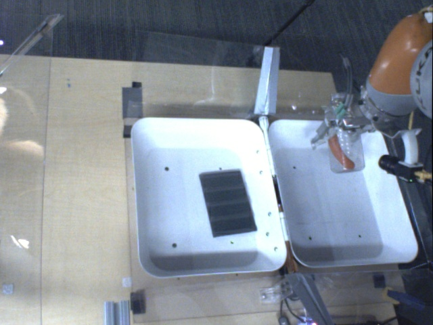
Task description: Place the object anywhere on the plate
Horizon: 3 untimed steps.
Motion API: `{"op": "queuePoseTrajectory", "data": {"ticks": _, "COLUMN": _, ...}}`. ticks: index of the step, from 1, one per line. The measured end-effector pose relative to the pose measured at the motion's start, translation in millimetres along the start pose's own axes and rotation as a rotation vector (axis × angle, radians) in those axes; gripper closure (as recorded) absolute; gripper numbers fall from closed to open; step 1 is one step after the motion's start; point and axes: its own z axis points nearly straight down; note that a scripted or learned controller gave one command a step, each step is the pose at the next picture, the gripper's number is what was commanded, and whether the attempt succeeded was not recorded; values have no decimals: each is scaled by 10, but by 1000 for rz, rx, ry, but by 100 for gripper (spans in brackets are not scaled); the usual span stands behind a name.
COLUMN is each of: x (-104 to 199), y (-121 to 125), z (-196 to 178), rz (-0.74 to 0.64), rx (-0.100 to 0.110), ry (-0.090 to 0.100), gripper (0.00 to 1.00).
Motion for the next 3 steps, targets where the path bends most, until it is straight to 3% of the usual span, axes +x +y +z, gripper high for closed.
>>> {"op": "queuePoseTrajectory", "data": {"ticks": 1, "x": 503, "y": -395, "z": -788, "rz": -66, "rx": -2, "ry": 1, "gripper": 100}}
{"op": "queuePoseTrajectory", "data": {"ticks": 2, "x": 1289, "y": -659, "z": -1016, "rz": -492, "rx": -3, "ry": 1, "gripper": 100}}
{"op": "queuePoseTrajectory", "data": {"ticks": 3, "x": 1290, "y": -642, "z": -1123, "rz": -493, "rx": -9, "ry": -1, "gripper": 100}}
